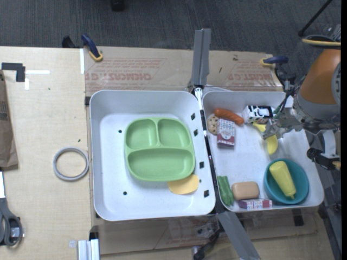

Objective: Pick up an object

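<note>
Tool [269,128] low in right bin [312,145], above banana [270,143] for grab; finger spread: cannot tell.

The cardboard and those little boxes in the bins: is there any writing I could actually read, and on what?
Cardboard sheet behind the bins: red print runs upside down, too blurred to read.
Red carton in the right bin: label too small to read.
Black-and-white pack near the pincer: pattern, no legible words.
Pink box at the front edge: print too small to read.
</note>
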`<state>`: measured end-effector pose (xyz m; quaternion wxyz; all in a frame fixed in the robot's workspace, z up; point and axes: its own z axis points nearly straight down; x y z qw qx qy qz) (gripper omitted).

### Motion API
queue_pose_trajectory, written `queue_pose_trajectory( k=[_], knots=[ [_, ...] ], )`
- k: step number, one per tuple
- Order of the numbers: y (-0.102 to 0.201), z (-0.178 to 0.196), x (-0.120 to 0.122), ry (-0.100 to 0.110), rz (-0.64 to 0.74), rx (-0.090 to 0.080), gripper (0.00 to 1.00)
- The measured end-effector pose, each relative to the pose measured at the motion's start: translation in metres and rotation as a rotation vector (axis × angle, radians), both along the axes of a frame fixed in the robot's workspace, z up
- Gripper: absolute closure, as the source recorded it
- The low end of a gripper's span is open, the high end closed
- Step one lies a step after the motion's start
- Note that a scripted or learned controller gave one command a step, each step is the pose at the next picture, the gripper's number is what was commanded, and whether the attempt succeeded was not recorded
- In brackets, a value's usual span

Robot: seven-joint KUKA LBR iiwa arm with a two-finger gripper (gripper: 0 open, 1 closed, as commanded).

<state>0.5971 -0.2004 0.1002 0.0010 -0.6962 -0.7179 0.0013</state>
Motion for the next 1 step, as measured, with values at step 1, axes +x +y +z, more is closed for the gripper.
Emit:
queue_pose_trajectory(
  k=[1],
  knots=[
    [0.0009,0.1042,0.0066,-0.002,-0.341,-0.002,1.00]
  ],
)
